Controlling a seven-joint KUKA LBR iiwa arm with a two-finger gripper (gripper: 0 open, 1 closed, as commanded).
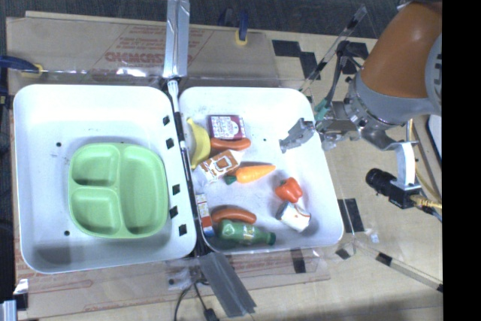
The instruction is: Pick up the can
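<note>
The can (225, 124) is a small dark maroon tin with a pale label. It lies at the back of the right bin (319, 184), beside a banana (197, 143) and just behind a red sausage (231, 143). My gripper (297, 135) hangs over the right bin's back right part, well to the right of the can and apart from it. Nothing shows in its grasp. The grey arm with its orange band (406, 49) reaches in from the right.
The right bin also holds a small printed box (218, 164), a carrot (252, 173), an orange pepper (289, 189), a white piece (297, 219), another sausage (233, 216) and a green bottle (244, 235). A green divided plate (120, 189) lies in the left bin (37, 116).
</note>
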